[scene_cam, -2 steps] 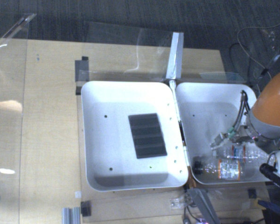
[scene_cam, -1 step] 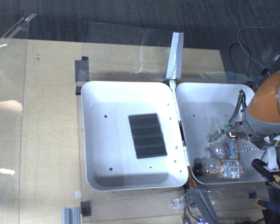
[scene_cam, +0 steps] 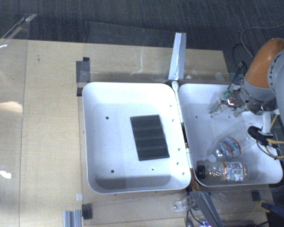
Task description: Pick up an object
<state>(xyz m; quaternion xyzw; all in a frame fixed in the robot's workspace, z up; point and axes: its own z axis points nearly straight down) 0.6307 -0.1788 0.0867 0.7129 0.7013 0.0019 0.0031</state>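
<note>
My gripper hangs over the far part of the right bin, open, with nothing between its fingers. Two clear plastic bottles lie in the near half of that bin. One bottle with a blue label lies slanted, and the other, with a dark cap and a pale label, rests along the front wall. Both bottles are well in front of the gripper and apart from it. A black ridged rectangular pad lies flat in the middle of the left bin.
The grey arm with its orange band comes in from the upper right. Cables hang over the right bin's right rim. A metal divider post stands behind the gap between the bins. Wooden bench lies to the left.
</note>
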